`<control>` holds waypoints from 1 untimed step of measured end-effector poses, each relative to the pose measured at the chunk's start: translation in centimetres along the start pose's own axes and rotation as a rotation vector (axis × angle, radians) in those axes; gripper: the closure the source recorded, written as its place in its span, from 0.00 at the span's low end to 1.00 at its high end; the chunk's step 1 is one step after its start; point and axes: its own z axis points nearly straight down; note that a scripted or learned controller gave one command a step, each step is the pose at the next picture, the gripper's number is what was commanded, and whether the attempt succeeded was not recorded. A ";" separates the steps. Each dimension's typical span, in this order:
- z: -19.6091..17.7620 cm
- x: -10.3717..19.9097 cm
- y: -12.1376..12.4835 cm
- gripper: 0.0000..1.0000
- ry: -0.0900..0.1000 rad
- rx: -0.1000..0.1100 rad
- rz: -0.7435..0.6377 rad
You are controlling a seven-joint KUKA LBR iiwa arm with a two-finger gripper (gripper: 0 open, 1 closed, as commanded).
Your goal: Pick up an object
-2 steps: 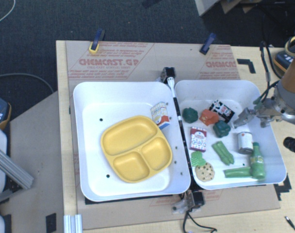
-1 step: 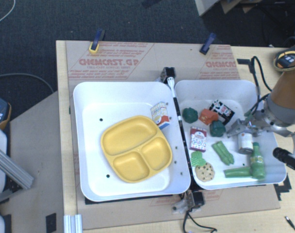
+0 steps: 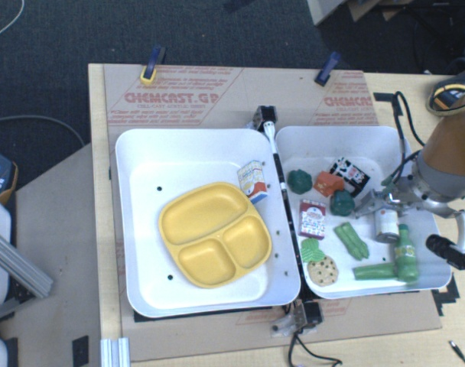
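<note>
Arm [image 3: 447,155]: reaching in from the right, grey with its orange band showing, hanging over the right bin's [image 3: 294,140] far right side
Gripper [image 3: 387,205]: sitting low among the toys, just above a small white can [image 3: 386,224]; can't tell from here whether the fingers are open or closed, and nothing is showing between them
Right bin: holding a scatter of things; a green bottle [image 3: 405,252] lying just beside the can; a green pickle-like piece [image 3: 352,240] nearby; a cookie [image 3: 323,270] at the near edge; a pink carton [image 3: 313,220]; a black-and-white box [image 3: 350,174]; an orange piece [image 3: 329,183] between two dark green lumps [image 3: 299,180]
Left bin [image 3: 137,205]: carrying a yellow divided tray [image 3: 214,234], tilted; a little milk carton [image 3: 252,180] touching the tray's far corner
</note>
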 end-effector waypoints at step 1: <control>-1.1 -0.1 0.1 1.00 -0.003 -0.004 0.001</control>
